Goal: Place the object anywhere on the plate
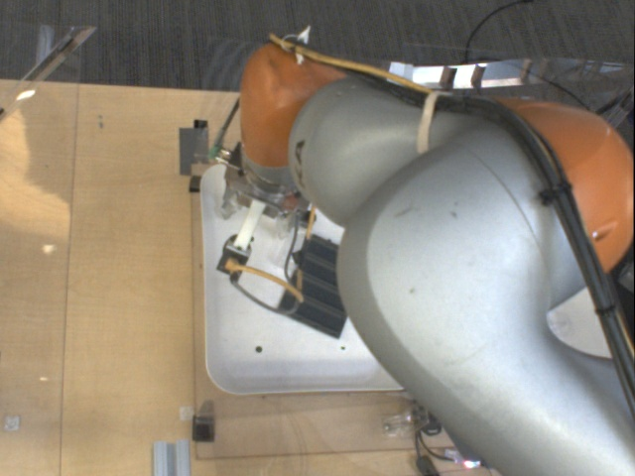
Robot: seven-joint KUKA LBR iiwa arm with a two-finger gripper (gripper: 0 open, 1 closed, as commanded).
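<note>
My gripper [266, 266] hangs low over the left white bin [288, 365], near its far left corner, under the orange wrist band [270, 97]. A yellow cable loops beneath it and a black ribbed block [319, 284] sits at its right side. The big grey arm [456, 266] covers the middle and right of the view and hides most of the right bin. A white curved piece that looks like the plate's rim [583, 330] peeks out under the arm at the right. I cannot make out a loose object in the part of the bin that shows.
A small dark speck [258, 348] lies on the left bin's floor. A black bracket [193, 149] stands at the bin's far left corner and a small clamp [203, 426] at its near left corner. Bare wooden bench [99, 266] stretches to the left.
</note>
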